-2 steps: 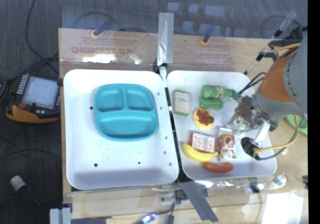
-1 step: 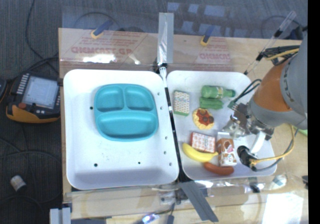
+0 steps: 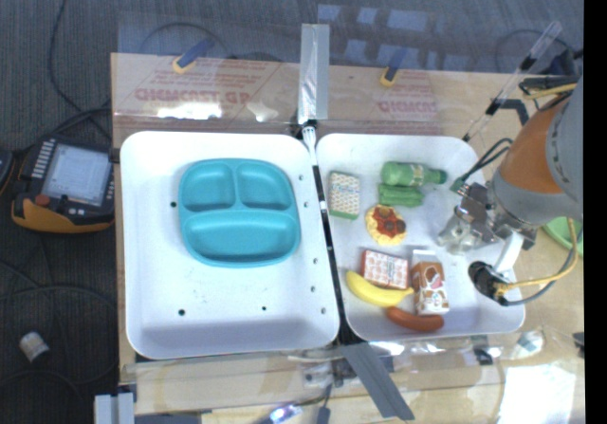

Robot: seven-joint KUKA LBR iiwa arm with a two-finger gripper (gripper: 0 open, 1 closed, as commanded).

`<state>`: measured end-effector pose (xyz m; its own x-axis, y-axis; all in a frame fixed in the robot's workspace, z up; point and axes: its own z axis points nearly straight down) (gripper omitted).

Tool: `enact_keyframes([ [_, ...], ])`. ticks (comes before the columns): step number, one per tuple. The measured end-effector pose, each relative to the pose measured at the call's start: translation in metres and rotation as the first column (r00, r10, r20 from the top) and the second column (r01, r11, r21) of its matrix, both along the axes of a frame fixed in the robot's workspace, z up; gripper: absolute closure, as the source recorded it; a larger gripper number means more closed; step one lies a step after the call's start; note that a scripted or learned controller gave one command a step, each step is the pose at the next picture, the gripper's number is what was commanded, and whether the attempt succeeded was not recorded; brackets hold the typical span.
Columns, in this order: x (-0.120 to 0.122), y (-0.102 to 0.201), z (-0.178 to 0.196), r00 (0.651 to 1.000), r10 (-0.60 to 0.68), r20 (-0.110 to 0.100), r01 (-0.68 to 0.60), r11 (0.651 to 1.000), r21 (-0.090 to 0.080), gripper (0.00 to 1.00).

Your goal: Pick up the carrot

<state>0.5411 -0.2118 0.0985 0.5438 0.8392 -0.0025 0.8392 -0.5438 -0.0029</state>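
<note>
The carrot, a short orange-red stick, lies at the front of the right bin, just below a small brown and white carton and to the right of a banana. My gripper hangs low over the right side of this bin, beyond the carton and well behind the carrot. It touches none of the items. The grey wrist with its orange band reaches in from the right.
The right bin also holds a green bottle, a green piece, a patterned packet, a pizza slice and a red box. A blue divided plate sits in the left bin. A yellow cable loops near the wrist.
</note>
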Motion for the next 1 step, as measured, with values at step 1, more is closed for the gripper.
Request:
enact_keyframes([
  [1,0.0367,-0.0043,0.0477,0.999,0.037,0.000,-0.037,0.999,-0.001,1.00],
])
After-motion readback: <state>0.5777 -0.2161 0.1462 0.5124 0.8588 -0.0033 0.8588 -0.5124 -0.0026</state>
